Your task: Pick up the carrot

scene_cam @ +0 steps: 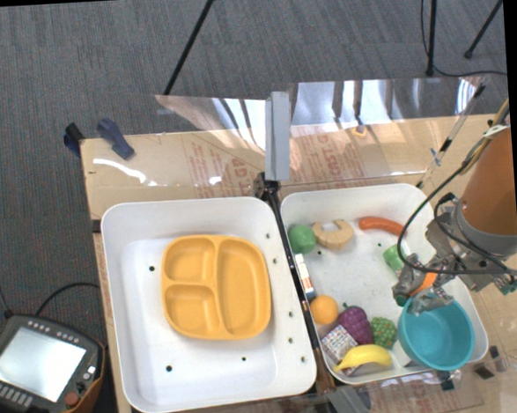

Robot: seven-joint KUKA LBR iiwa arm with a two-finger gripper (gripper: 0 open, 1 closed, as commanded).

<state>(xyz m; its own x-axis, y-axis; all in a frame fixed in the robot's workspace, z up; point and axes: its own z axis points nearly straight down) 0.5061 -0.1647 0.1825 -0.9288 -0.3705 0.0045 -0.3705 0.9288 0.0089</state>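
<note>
Left white bin (129, 245) holds a yellow three-compartment plastic tray (216, 286), likely parked as the drop spot; right white bin (350, 196) keeps the toy food loose: green round piece, orange ball, purple grapes, yellow banana (364, 357), teal bowl (436, 336). Gripper (423, 288) hovers just above the bowl's rim; something orange shows at its fingers, so clamped or apart, cannot tell. Carrot (380, 224), a slim curved orange-red piece, lies near the right bin's far wall, apart from the gripper.

Orange carrot (380, 224) flat in right bin (329, 198)
</note>
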